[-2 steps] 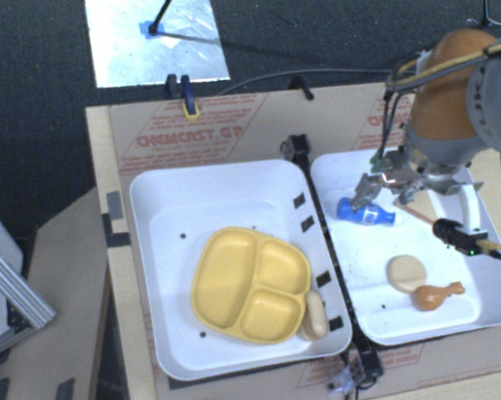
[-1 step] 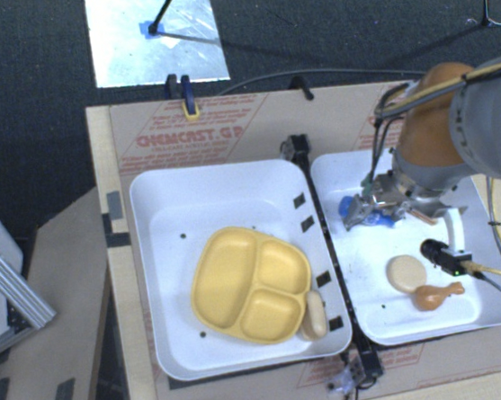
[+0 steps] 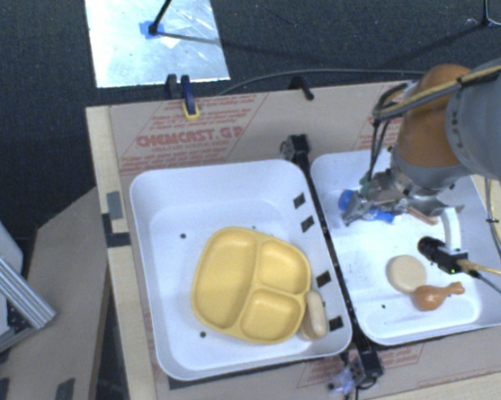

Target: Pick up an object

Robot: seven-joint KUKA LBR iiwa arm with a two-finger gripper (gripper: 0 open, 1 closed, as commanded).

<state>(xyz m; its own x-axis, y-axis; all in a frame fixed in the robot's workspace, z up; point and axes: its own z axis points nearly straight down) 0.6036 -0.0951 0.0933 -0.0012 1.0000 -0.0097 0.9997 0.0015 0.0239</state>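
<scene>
The pincer (image 3: pixel 371 204) hangs low in the right bin (image 3: pixel 363 271), toward its back left corner; whether it is apart or together cannot be told. Nothing looks lifted: the tan disc (image 3: pixel 404 272) and drumstick (image 3: pixel 436 294) lie nearby, so the grasp remains.

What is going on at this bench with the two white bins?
The grey arm reaches in from the right, its gripper low in the right bin, at a small blue thing. Whether it holds that cannot be told. Nearer the front of that bin lie a round tan piece and a brown drumstick. The left bin holds a yellow divided plate with a pale bun-like piece against its edge.
</scene>
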